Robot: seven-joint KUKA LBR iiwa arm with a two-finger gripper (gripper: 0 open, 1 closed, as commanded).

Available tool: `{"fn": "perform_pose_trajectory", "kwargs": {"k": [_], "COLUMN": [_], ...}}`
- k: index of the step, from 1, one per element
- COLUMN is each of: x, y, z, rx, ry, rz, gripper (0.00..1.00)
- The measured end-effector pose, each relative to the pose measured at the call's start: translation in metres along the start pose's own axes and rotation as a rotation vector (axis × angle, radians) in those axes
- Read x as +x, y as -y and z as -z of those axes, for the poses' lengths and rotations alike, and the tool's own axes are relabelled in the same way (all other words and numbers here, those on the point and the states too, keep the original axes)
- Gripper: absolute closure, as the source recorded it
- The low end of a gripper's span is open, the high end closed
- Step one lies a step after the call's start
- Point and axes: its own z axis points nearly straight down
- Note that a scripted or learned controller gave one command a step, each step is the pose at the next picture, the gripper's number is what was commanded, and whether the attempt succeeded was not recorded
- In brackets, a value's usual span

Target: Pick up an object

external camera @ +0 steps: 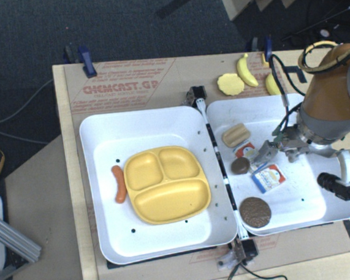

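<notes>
The right bin (pixel 304 207) holds a tan bread-like block (pixel 235 135), a small dark round piece (pixel 240 165), a blue, white and red packet (pixel 268 177) and a brown round cookie (pixel 255 212). My gripper (pixel 259 156) hangs low over this bin, pointing left. It is just right of the dark round piece and just above the packet. Nothing visibly hangs from it. In the left bin (pixel 109 229) a yellow divided plate (pixel 166 184) lies with an orange sausage (pixel 119 183) beside its left edge.
The grey and orange arm (pixel 329 106) covers the right bin's far right side. On the board behind the right bin lie a banana (pixel 246 71), a yellow round piece (pixel 231 84) and another yellow item (pixel 272 84). Blue clamps (pixel 86 60) hold the board's back edge.
</notes>
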Motion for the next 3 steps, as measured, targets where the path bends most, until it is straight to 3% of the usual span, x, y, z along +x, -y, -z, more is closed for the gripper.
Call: {"fn": "perform_pose_trajectory", "kwargs": {"k": [1, 2, 3], "x": [0.018, -0.035, 0.025], "y": [-0.009, -0.082, -0.015], "z": [-0.056, -0.050, -0.050], "rx": [-0.008, -0.022, -0.013], "ry": [0.004, 0.011, 0.009], "rz": [-0.003, -0.004, -0.004], "gripper": [0.00, 0.00, 0.00]}}
